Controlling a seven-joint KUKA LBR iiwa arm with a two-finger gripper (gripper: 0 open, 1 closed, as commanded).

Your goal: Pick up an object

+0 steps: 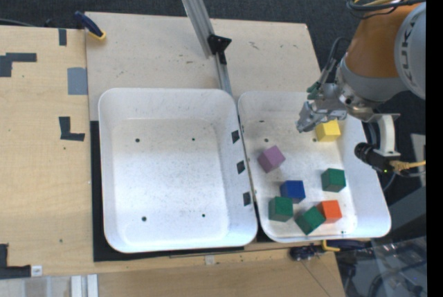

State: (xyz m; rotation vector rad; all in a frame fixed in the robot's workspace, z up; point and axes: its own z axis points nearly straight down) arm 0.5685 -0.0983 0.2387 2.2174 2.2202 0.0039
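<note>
Tool [309, 119] hung low in right bin [367, 219], just beside yellow cube [328, 129] near far edge, probably lined up for grasp. Opening too blurred to tell. Cube unheld.

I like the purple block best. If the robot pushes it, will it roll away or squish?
Probably neither. The purple block looks like a cube with flat faces and sharp edges, so it should slide on the white bin floor instead of rolling. It keeps crisp corners, so it seems stiff, not squishy. It sits apart from the other blocks, so a push likely moves it alone.
</note>
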